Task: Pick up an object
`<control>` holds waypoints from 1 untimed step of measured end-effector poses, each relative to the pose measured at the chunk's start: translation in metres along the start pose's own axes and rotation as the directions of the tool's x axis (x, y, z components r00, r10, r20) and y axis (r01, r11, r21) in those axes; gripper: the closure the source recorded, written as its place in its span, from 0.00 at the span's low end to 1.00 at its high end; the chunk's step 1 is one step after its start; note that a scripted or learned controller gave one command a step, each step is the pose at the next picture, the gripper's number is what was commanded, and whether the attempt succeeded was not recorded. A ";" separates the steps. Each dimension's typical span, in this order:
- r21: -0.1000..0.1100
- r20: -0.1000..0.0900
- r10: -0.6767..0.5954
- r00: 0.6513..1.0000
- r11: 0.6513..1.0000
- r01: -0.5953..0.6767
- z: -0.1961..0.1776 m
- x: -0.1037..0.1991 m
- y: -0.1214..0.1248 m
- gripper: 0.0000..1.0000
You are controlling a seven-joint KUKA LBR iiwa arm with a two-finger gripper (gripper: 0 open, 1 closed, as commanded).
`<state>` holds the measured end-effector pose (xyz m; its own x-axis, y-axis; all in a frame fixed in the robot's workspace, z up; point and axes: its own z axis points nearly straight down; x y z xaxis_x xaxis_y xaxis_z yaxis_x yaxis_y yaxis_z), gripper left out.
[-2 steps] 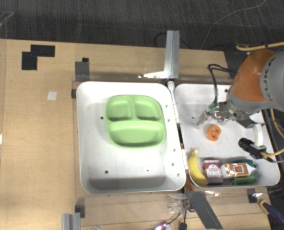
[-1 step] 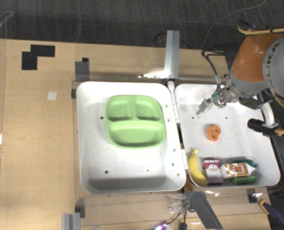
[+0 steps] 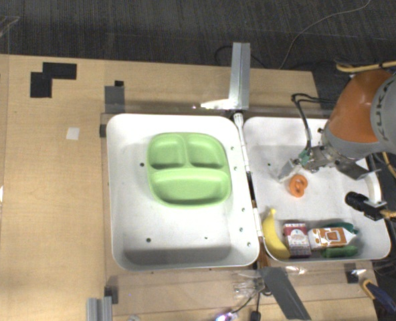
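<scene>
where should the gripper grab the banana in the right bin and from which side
Grip the banana across its middle, coming straight down from above. It lies flat along the right bin's left wall, curving front to back, so the fingers should probably close across its narrow width. Room is tight: wall on one side, a small carton on the other.

arm [image 3: 385,109]: grey shell | orange band above wrist | black cables | end effector [image 3: 298,167]: small, metallic
</scene>
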<state>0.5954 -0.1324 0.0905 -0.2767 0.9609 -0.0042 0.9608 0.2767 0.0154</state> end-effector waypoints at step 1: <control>0.003 0.001 0.124 0.992 0.992 -0.124 0.001 -0.004 0.025 0.00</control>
<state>0.6205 -0.1298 0.0898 -0.1552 0.9879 -0.0037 0.9878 0.1553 0.0130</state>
